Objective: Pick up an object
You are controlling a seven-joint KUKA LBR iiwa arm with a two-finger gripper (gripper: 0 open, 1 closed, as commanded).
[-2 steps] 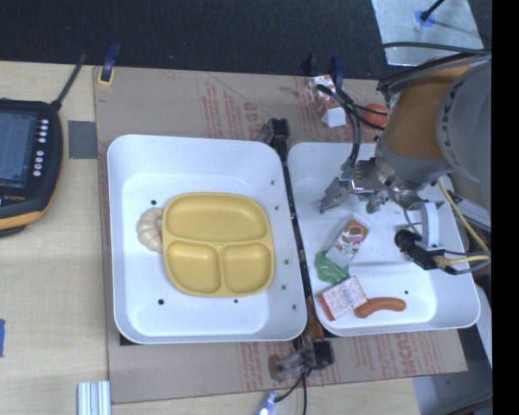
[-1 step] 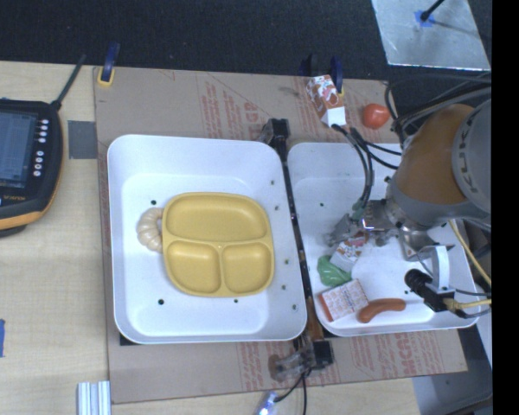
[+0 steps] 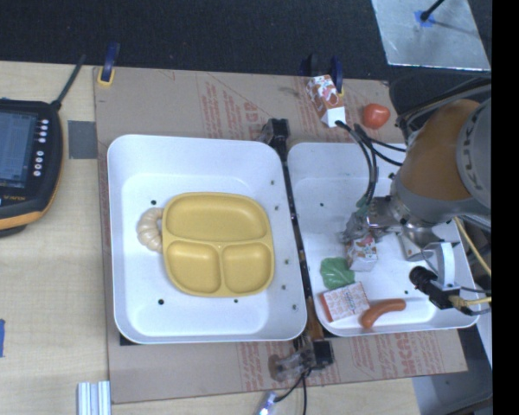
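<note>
While the arm (image 3: 437, 158) is reached over the right bin (image 3: 316, 175), its gripper (image 3: 363, 232) is seen low above a small packet (image 3: 363, 251); its grip cannot be told. Nearby are found a green piece (image 3: 336, 272), a carton (image 3: 344, 302) and a sausage (image 3: 381, 312).

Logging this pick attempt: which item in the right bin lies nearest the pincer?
The small printed packet, right at the pincer; the green piece, red-white packet and sausage lie farther toward the bin's near edge.

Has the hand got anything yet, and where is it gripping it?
Cannot be told. The hand is down in the right bin at a small printed packet, but the arm hides any contact.
</note>
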